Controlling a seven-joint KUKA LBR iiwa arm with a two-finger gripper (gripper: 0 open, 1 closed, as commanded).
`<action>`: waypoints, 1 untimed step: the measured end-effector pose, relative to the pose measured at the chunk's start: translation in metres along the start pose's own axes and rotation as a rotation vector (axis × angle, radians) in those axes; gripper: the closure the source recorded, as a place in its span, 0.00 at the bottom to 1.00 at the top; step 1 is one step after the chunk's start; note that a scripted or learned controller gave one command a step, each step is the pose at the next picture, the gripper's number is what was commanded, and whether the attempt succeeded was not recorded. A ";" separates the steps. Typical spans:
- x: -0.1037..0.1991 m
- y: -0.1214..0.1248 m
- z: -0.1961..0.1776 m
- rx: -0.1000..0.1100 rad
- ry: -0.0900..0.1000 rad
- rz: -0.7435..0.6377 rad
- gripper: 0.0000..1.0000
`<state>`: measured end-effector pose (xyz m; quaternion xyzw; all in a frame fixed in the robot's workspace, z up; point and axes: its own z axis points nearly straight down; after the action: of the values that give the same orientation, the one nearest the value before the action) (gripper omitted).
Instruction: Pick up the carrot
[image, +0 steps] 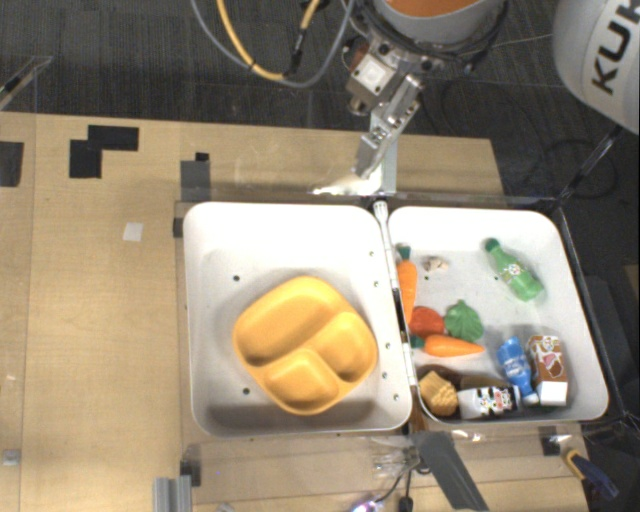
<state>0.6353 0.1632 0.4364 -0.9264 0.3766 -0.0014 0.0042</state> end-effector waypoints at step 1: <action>0.012 0.002 0.000 -0.001 0.000 -0.407 1.00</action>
<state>0.6421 0.1533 0.4364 -0.9833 0.1818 -0.0018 0.0034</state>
